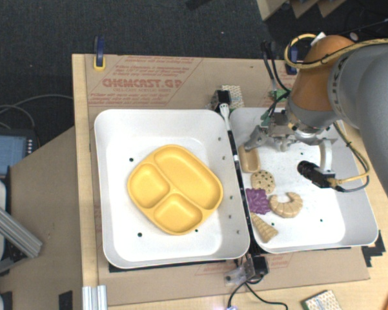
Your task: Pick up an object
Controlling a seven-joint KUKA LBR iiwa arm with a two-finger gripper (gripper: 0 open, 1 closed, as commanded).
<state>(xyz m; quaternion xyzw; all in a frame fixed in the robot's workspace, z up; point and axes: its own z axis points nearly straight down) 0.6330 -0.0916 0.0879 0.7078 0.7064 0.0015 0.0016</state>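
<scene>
Here the gripper (288, 141) hangs over the right bin (348, 228) — whether its jaws are open or shut, I cannot tell. Just below-left of them lies a tan block (248, 159); farther below, a speckled cookie (263, 179), purple piece (257, 201), curled croissant (286, 205).

A robotics lab or test cell is indicated here. A work bench (84, 192) covered in brown sheet stock printed with red lettering (142, 82) is seen from above, and two shallow white bins, the left bin (110, 134) and the right bin (358, 225), are set side by side on it. A grey industrial arm with an orange band (316, 76) is mounted over the right bin. Loose cables (26, 105) are trailed across dark carpet (45, 24) beyond the bench, and a blue clamp (100, 52) is fixed at the board's far edge. Aluminium framing (13, 228) is glimpsed at the left.
</scene>
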